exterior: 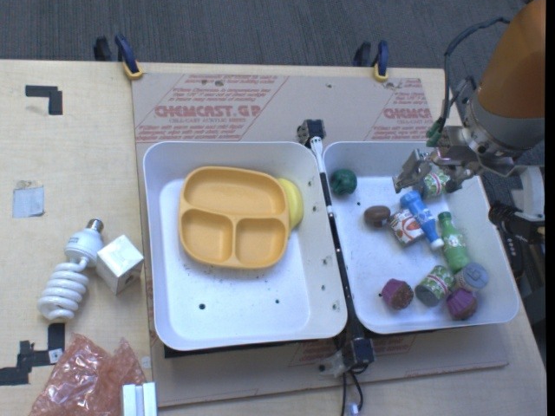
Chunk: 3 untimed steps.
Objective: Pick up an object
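The right bin (494, 315) holds several small items: a teal ball (344, 181), a brown lump (376, 216), a blue bottle (419, 211), a red and white can (403, 229), a green bottle (452, 242), a green can (434, 285) and two purple pieces (398, 294) (461, 303). My gripper (427, 175) hangs low over the far right part of this bin, just above the blue bottle. A small green-labelled can (437, 184) sits right at its tip; whether it is gripped is unclear.
The left bin (173, 319) holds a yellow divided plate (234, 217) with a yellow object (294, 203) at its right edge. A light bulb (68, 276), a white cube (120, 262) and a reddish bag (82, 378) lie on the bench to the left.
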### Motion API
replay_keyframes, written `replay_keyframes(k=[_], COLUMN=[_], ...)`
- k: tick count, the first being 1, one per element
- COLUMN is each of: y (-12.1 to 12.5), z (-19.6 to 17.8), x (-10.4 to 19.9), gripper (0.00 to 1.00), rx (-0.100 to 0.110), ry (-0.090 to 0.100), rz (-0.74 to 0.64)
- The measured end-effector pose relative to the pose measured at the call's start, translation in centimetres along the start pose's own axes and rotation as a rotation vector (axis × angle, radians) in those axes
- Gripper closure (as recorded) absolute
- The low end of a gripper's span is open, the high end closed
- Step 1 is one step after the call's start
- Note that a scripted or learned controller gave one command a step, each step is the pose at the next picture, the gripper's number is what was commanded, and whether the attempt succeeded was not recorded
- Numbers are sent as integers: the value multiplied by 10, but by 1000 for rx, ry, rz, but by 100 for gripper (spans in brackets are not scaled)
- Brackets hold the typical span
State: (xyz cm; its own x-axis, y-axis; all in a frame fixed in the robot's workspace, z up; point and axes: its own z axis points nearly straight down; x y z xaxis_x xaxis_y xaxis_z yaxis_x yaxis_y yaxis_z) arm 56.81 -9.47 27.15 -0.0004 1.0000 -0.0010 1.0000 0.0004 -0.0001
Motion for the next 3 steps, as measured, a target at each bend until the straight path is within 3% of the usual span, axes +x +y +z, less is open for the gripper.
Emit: replay_keyframes(k=[1, 2, 3], y=[57, 91, 57], z=[85, 158, 58], x=[-51, -54, -128], gripper=[0, 0, 0], rx=[-1, -18, -1], ry=[0, -5, -1], rz=[1, -1, 0])
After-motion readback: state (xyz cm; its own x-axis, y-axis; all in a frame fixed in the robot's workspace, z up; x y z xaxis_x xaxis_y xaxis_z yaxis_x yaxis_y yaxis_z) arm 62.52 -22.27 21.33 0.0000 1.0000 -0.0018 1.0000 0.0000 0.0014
